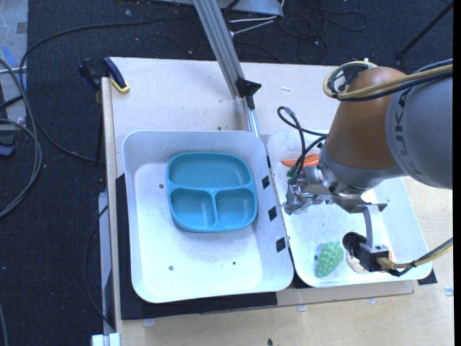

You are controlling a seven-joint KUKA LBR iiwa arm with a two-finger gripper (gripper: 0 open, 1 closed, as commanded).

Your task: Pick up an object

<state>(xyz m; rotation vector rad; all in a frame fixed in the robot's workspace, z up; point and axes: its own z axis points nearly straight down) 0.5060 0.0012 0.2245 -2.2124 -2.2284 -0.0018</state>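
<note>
At the far left corner of the bench (166, 92) lies a clamp (115, 75) with a blue and yellow handle, its end reaching over the bench's left edge; to its right a grey metal pole (220, 34) slants in from the far side and comes down near the far edge of the bins, where the two meet; the left bin (144, 215) carries a blue divided plate (212, 192), set flat in the bin's far half, with one wide compartment on its far side and two smaller ones on its near side; small black clips (272, 200) sit along that bin's right edge, where it meets the right bin (306, 229); the gripper (294, 199) hangs over the right bin's left edge, about halfway along it, and whether it is released or clenched cannot be told from this view; just beyond it, toward the far left corner of the right bin, a small orange thing (302, 162) shows, partly hidden by the arm (374, 121); a green knobbly bunch (329, 258), like toy grapes, rests at the right bin's near edge, left of the middle and apart from the gripper; the arm, grey with its orange band, covers much of the right bin's far half.
</note>
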